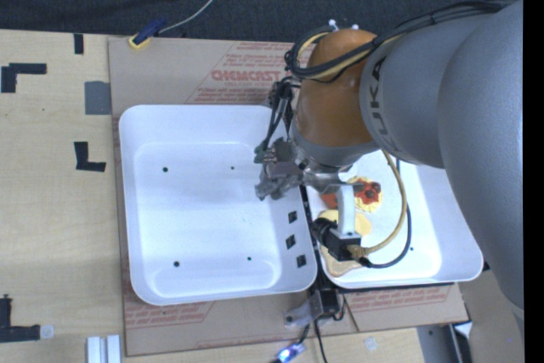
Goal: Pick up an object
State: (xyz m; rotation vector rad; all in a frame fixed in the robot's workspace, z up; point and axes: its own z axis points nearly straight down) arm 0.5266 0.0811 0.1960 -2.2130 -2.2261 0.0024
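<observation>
My arm reaches in from the right, and its orange band [333,89] hangs over the seam between the two bins. The gripper [274,176] sits low over the right edge of the left bin [153,208], seen from above as a dark grey block. Under the wrist, in the right bin [442,251], lie an orange and red object [367,193] and a yellow piece [362,223], both partly covered by the arm and its cables. A tan object [337,269] peeks out at the right bin's front edge.
Both white bins rest on a cardboard sheet [212,72] on the wooden bench. A black cable with a yellow and blue end [146,33] runs across the dark floor at the back. Cables loop down from the wrist over the right bin.
</observation>
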